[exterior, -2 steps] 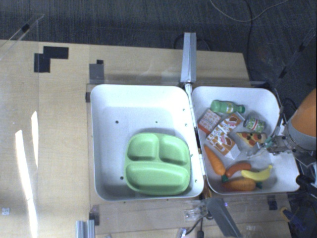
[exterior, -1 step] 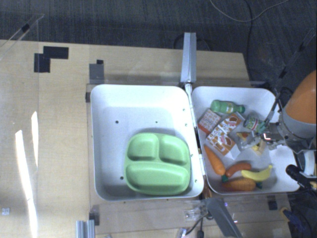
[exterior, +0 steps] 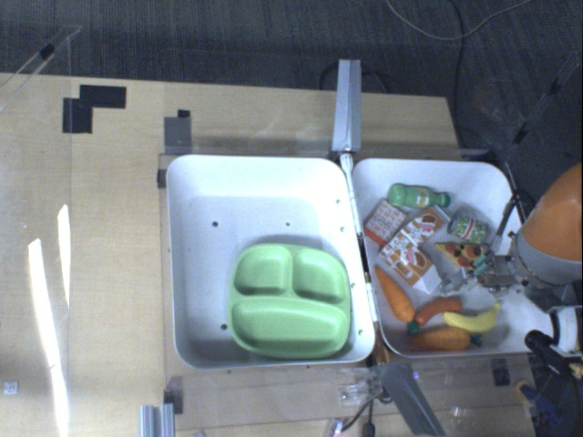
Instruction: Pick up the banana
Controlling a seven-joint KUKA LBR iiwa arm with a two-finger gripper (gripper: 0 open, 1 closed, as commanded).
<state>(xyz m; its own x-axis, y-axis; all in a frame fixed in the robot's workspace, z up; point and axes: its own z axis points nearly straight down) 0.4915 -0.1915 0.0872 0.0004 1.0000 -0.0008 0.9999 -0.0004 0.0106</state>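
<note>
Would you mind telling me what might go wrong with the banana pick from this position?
1. The banana lies pressed among an orange sausage-like piece, a carrot and another orange item, so a neighbour may be grabbed instead.
2. It sits near the right bin's front wall, which could block the end effector.
3. Small packets crowd the approach and may be knocked.

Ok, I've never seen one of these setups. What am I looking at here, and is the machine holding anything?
One camera looks down at a slant on a wooden bench with two shallow white bins. The left bin holds a green divided tray. The right bin holds toy groceries: a yellow banana, a carrot, a green bottle and small packets. The grey and orange shape at the right is the robot arm, reaching over the right bin. Its gripper sits among the items just above the banana; I cannot tell whether it grips anything.
</note>
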